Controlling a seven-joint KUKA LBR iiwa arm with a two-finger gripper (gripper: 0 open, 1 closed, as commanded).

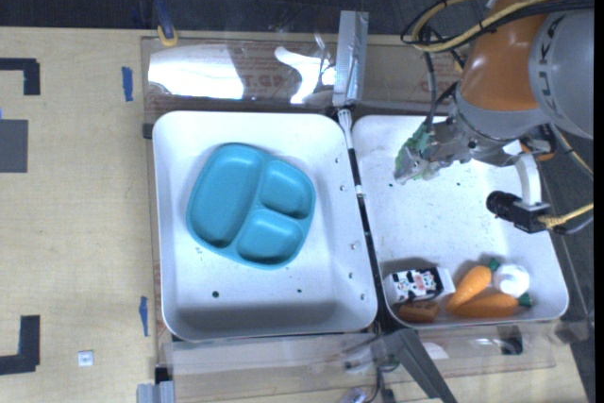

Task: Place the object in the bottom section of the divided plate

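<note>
The tool (415, 160), grip state unreadable, hovers over the right bin (453, 203); the carrot (472, 283) looks light and smooth, best pinched mid-body.

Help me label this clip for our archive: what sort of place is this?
Probably a robotics lab pick-and-place bench: a grey and orange robot arm reaches over two shallow white bins, one holding a blue divided plastic plate, the other toy carrots.

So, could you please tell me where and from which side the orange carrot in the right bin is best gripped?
Probably across the middle of the carrot, coming straight down from above. It lies flat and long, roughly left to right, by the right bin's near wall, crowded by the black-and-white carton and a white piece, so close the gripper across its narrow width.
</note>
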